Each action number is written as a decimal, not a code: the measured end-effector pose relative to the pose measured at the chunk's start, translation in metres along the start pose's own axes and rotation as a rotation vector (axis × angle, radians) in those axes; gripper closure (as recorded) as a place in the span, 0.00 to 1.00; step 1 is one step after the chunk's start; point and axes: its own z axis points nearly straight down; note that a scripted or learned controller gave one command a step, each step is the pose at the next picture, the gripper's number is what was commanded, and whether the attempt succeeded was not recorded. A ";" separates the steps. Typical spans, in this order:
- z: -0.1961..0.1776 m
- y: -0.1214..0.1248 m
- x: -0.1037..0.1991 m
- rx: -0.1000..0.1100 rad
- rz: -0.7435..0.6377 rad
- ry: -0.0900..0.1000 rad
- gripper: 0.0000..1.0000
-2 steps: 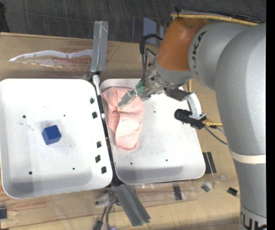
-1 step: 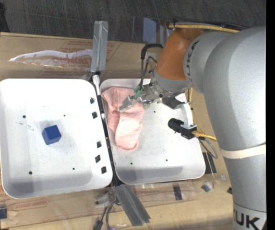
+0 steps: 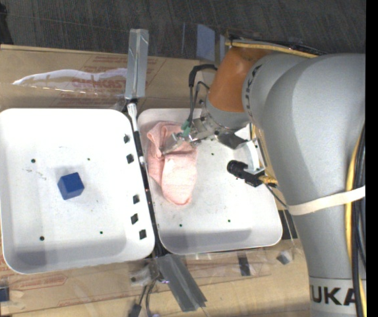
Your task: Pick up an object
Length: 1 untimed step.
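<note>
Grasp step: claw (image 3: 183,136), grip state unreadable, upon pink cloth (image 3: 172,164) at right bin's (image 3: 241,233) ten o'clock; next, lift.

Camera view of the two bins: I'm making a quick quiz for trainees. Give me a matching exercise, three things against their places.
Things:
1. blue cube
2. pink cloth
3. gripper

Places:
A. at the upper edge of the pink cloth
B. left bin
C. right bin, by its left wall

Pairs: 1-B, 2-C, 3-A
</note>
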 end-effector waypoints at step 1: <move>-0.002 0.017 0.011 -0.001 -0.046 -0.001 0.00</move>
